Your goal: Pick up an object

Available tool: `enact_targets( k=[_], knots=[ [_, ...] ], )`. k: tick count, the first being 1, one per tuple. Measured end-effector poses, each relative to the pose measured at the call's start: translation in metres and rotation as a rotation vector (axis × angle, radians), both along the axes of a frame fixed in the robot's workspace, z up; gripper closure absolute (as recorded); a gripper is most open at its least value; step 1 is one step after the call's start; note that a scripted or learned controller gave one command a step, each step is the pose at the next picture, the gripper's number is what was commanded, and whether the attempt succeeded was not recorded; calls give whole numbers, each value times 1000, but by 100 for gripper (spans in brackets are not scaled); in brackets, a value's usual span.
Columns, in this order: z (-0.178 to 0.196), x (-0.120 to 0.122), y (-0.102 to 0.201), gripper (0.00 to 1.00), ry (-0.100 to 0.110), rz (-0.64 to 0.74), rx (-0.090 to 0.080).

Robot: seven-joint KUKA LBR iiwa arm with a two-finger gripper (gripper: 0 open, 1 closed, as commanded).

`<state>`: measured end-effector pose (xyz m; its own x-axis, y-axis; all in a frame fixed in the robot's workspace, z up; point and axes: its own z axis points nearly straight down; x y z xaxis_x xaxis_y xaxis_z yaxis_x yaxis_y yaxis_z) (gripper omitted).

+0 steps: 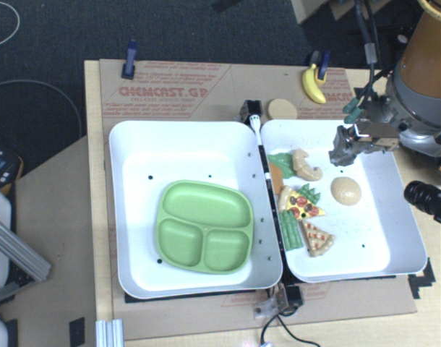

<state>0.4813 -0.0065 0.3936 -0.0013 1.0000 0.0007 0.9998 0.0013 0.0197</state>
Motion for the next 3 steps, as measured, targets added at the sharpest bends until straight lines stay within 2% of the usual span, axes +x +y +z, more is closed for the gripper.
enact_targets(
  k=[1, 3],
  knots=[
    [19, -2, 62, 100, 14, 6, 1],
    [38, 0, 59, 100, 11, 1, -2]
  ],
)
